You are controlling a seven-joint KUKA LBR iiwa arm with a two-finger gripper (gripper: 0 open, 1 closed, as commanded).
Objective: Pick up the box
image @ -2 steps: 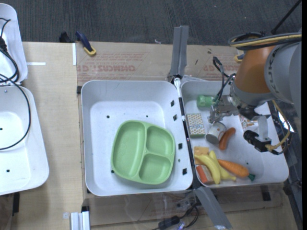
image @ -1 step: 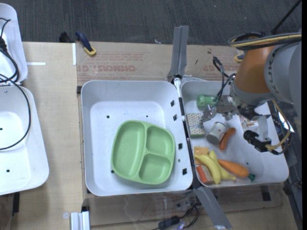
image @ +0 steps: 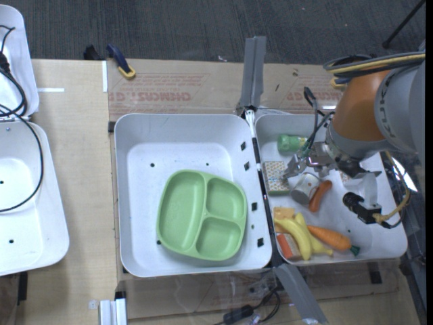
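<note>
single fixed cam above the desk [image: 74, 276], looking down at a slant, mid range. both white bins in frame: left bin [image: 135, 181] centered, right bin [image: 385, 246] near the edge. arm [image: 379, 107] enters from right.

The small flat rectangular box with a speckled patterned top [image: 275, 176] lies flat in the right white bin, against its left wall.

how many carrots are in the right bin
2. One carrot lies at the near edge beside the bananas; a second sits mid-bin just below the claw. The arm may hide more.
</note>
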